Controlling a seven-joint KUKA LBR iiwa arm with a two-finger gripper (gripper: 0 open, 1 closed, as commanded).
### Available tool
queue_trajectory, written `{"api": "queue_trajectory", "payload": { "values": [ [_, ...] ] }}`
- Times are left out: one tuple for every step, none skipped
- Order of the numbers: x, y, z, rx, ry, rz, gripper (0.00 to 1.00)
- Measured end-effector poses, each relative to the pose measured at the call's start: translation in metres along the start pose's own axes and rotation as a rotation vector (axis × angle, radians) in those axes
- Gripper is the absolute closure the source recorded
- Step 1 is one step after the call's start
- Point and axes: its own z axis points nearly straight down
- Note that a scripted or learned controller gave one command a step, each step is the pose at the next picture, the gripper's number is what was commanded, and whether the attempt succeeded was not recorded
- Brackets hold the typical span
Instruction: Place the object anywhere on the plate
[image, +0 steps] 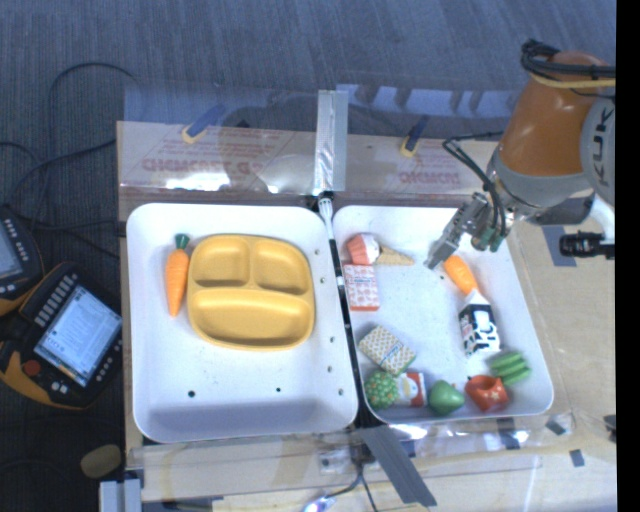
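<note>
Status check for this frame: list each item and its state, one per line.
Plate: in left bin, nothing on it.
Carrot: beside plate, off it.
Hand: low over right bin, by a small carrot.
Bottle: lying down.
Tomato: in right bin corner.

The grey arm with its orange band (545, 120) is cut off by the right edge, so its upper links go unseen. Just left of that arm, the two-finger gripper (440, 258) is small and blurred; whether anything sits between its tips cannot be told. Directly below the arm, the small orange carrot-shaped piece (459, 273) is partly covered at its upper end by the gripper. Far left of the arm, the black handheld controller with a lit screen (60, 335) runs off the left edge, its screen text too small to read.
</note>
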Motion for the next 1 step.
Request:
{"api": "queue_trajectory", "payload": {
  "values": [
    [0.0929, 0.0599, -0.0072, 0.000, 0.002, -0.067, 1.00]
  ]
}}
